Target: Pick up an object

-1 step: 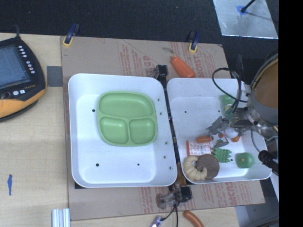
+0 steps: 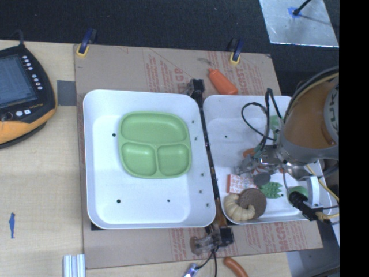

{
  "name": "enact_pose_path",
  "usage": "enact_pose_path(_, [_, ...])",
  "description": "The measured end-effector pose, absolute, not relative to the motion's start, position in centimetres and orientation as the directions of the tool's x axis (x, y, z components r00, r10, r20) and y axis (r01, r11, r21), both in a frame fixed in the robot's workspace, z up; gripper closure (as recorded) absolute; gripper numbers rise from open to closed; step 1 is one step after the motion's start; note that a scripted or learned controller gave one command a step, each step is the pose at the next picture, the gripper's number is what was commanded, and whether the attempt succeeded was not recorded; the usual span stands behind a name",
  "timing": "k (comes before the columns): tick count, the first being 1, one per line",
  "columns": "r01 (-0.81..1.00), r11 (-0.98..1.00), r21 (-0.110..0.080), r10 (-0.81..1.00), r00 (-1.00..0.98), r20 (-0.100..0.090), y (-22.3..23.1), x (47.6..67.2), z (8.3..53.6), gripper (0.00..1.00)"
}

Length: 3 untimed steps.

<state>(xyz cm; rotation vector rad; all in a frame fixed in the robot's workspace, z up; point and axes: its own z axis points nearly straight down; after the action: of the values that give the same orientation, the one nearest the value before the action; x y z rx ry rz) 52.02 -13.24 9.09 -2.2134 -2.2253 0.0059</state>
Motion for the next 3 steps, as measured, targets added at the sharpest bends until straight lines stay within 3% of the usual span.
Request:
enact_pose_path(1, [1.000, 0.006, -0.003, 1.000, -0.006, -0.001, -13.5, 56.0, 9.2, 0.00])
enact_pose_path(2, [1.000, 0.010, -0.005, 1.000, -0.010, -0.003, -13.7, 56.0, 10.2, 1.00])
enact_pose_path(3, [1.000, 0.010, -0.005, 1.000, -0.010, -0.003, -13.7, 56.0, 10.2, 0.00])
